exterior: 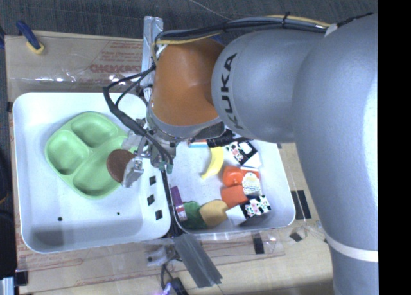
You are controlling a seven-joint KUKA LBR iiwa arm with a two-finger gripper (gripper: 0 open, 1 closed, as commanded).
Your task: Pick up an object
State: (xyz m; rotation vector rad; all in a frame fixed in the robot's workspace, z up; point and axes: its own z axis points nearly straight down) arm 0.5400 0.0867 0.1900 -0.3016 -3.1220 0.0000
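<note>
Reaching in from the right, the arm (270,81) covered much of the right bin (282,213) and ended above the ridge between the two bins. The jaws (136,170) hung over the right edge of the left bin (38,223), close to the green tray (83,149). A brown round object (117,164) sat just beside them, at the tray's right rim; whether it was between the jaws or only next to them could not be told, and how wide they stood could not be told either.

The tray lay in the upper middle of the left bin, with bare white floor below it and along the left wall. The right bin was crowded. A banana (214,162) lay near its middle, an orange block (232,186) just right of it, and two black-and-white patterned boxes (255,207) near the right wall. A yellowish piece (214,211) and a green-and-purple item (183,211) rested by the near wall. Little free room remained between these things. Dark cables (125,94) looped from the wrist over the left bin's far edge.
</note>
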